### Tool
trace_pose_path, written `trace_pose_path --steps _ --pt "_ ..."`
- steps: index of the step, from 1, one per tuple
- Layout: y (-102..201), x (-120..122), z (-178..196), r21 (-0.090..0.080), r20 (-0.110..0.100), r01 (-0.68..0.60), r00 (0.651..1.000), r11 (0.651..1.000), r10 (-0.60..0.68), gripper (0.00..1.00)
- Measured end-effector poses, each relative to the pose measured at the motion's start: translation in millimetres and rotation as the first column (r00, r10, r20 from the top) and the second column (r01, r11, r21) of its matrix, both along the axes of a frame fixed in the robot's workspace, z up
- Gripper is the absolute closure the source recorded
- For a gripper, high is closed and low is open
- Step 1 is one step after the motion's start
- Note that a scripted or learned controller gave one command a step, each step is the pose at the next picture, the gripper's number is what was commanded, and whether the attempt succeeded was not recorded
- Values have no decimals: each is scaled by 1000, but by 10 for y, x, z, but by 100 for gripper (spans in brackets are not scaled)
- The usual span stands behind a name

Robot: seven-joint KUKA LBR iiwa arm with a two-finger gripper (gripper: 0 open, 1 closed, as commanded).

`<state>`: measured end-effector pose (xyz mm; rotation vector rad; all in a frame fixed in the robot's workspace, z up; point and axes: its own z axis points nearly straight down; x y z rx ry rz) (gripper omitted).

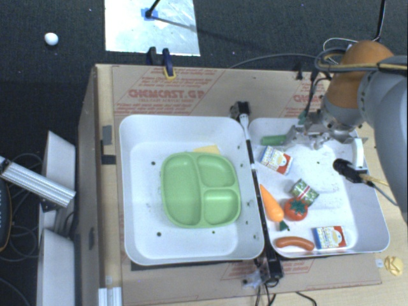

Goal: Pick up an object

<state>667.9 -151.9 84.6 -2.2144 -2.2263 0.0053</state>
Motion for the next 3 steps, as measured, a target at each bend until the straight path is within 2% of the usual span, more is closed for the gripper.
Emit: trace_pose_path --steps 2,3 --pt "-117 2 3 1 0 3 1000 1000 -3 0" --pt "-115 10 118 1 1 1 1000 1000 -1 100"
